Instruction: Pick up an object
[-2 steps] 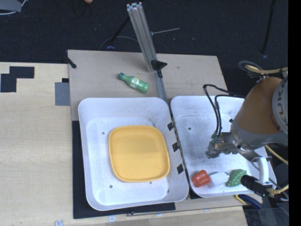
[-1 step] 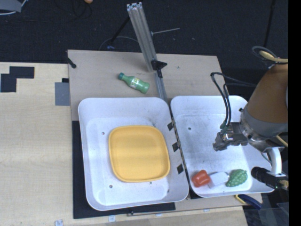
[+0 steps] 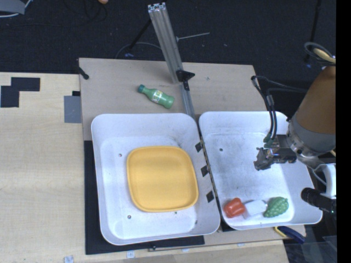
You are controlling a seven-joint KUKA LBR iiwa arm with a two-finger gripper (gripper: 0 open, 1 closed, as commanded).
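The gripper (image 3: 265, 161) is positioned over the right bin (image 3: 236, 147), apart from the red pepper (image 3: 235, 207) and green grapes (image 3: 276, 206); its grip state cannot be determined.

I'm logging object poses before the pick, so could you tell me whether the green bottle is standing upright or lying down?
Lying down. The green bottle rests on its side on the board behind the left bin, its cap pointing toward the view's left.

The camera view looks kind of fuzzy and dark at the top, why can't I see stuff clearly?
In the camera view the whole picture is soft and grainy; the floor behind the bench is nearly black, while the white bins are brightly lit. The yellow plate is plain to see, but the gripper is a dark blur, and the small white thing fades into the bin.
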